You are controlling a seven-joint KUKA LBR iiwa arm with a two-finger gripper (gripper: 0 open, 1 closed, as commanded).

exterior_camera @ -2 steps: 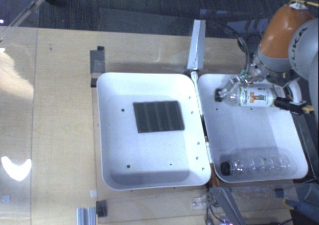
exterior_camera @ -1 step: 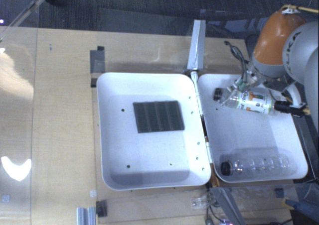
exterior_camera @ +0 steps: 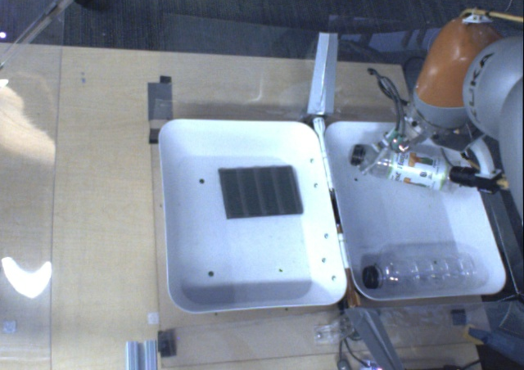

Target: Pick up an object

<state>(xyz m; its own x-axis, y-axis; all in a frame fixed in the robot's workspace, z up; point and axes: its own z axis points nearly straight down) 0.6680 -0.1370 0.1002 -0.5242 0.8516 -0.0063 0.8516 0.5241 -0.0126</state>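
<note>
As we looked down at a slant from the fixed overhead camera, we saw a pale wooden bench (exterior_camera: 98, 196) filling most of the frame, with dark floor along the top edge. Two shallow white bins sat side by side on it. The left bin (exterior_camera: 188, 278) took up the centre of the frame, and the right bin (exterior_camera: 483, 262) lay at the right.

A dark grey ribbed pad (exterior_camera: 260, 191) lay flat in the left bin, a little above that bin's middle and apart from its walls.

Two bottles lay on their sides in the right bin. A small bottle (exterior_camera: 409, 170) with a black cap pointing left and a white label with orange and green marks rested in the upper part of the bin. A larger clear bottle (exterior_camera: 422, 272), its dark cap also pointing left, lay along the bin's lower wall, well apart from the small one.

The grey arm (exterior_camera: 499, 82), with its orange band (exterior_camera: 449, 65), came in at the upper right of the frame. Its gripper (exterior_camera: 399, 141) hung over the upper part of the right bin, just above the small bottle in the frame. We could not tell whether it touched the bottle, or whether it was released or clenched.

A grey metal bar (exterior_camera: 323, 74) stood behind the gap between the bins.
</note>
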